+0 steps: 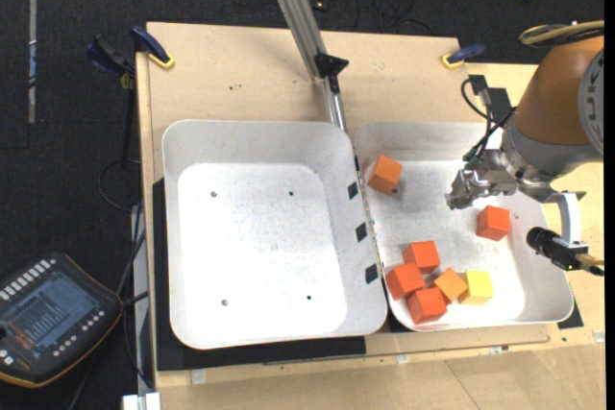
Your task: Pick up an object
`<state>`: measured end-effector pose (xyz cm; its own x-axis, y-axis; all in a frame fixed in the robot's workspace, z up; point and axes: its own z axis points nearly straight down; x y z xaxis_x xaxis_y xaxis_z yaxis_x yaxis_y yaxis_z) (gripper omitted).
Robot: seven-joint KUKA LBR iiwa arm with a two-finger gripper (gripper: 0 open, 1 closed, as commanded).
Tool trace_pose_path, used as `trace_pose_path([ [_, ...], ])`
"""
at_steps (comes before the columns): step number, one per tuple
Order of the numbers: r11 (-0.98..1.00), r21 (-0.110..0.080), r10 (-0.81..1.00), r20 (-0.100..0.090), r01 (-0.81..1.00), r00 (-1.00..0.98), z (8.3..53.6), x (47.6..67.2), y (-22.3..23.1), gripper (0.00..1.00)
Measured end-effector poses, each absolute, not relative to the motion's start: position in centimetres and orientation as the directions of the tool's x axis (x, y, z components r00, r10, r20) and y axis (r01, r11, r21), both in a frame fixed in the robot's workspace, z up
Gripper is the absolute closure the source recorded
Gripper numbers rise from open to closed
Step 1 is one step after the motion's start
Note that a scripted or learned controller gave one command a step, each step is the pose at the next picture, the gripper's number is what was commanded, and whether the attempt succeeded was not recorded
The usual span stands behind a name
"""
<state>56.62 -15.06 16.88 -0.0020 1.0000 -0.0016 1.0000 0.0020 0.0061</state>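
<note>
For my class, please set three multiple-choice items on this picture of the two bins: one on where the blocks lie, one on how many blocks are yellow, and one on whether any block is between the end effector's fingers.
1. Which bin holds the blocks?
A. the left bin
B. the right bin
C. both bins

2. How many blocks are yellow?
A. one
B. three
C. none

3. Where is the end effector relative to the blocks?
A. gripping the yellow block
B. lifting a block over the left bin
C. above the right bin's floor, no block between its fingers

Answers:
1 B: every block lies in the right bin.
2 A: only the yellow block is yellow; the rest are orange or red.
3 C: the end effector sits between the lone orange block and the red-orange block, touching neither.
</note>
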Motion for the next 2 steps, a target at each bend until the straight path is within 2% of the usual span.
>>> trace_pose_path([
  [1, 0.003, 0.001, 1.000, -0.001, 1.000, -0.003, 22.1, 57.6, -14.8, 1.00],
  [2, 0.003, 0.004, 1.000, -0.001, 1.000, -0.003, 24.6, 57.7, -14.8, 1.00],
])
